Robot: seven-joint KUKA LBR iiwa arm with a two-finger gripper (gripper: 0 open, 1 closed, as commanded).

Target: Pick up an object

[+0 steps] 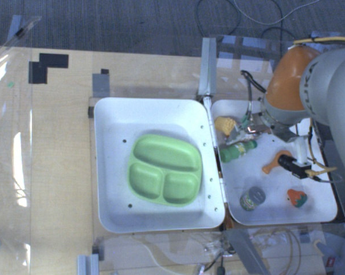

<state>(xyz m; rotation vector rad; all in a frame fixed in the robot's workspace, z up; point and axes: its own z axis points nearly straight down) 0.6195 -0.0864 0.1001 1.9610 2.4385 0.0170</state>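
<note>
Camera view has the two-finger gripper (241, 132) low in the right white bin (327, 213), right over the green plastic corn-like toy (239, 150) beside a yellow crumpled lump (224, 124); whether it's spread or pinching, I honestly cannot tell. I'd centre on the green toy before lifting (the bin wall is very close there). Elsewhere: small silver can (252, 198), orange toy (297, 197), and a green divided plate (164, 169) in the left bin.

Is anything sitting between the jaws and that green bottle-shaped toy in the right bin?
Nothing visible does. The gripper sits right at the green bottle-shaped toy, near the right white bin's left wall. The yellow lumpy toy lies just beside it, close enough to get bumped.
</note>
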